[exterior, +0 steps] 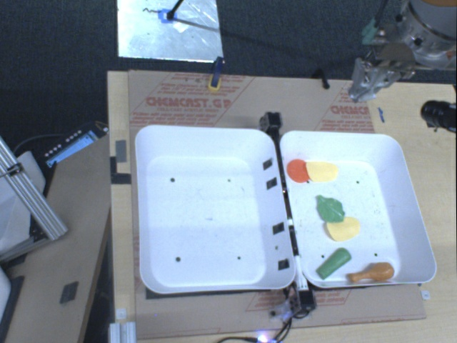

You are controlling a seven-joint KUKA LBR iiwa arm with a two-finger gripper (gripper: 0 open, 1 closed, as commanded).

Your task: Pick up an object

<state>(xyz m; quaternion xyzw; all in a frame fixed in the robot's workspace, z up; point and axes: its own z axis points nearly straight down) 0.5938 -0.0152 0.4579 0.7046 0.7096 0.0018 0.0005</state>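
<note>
A: Where was the gripper point(365, 84) at this entry?

B: Raised above the bench, beyond the far edge of the right bin point(400, 156), near that bin's far corner. Nothing was between its fingers. Whether they were spread or pressed together I could not tell; the view was too small there.

A: And the things to pick?

B: All in the right bin, toward its left half. An orange disc point(297, 170) touched a pale yellow piece point(322, 171) near the far edge. A green leafy piece point(330, 208) lay mid-bin, with a second yellow piece point(343, 229) just beside it on the near side. A green cylinder point(333, 262) and a brown drumstick-shaped piece point(373, 271) sat by the near edge. The left bin point(207, 213) had nothing to pick.

A: Step in hand?

B: By my reading, the approach; no grasp had begun.

A: Next move?

B: It would need to travel in over the right bin, settle above one piece, and descend. The cylinder or drumstick, lying apart from the others, looked the easier targets.
</note>
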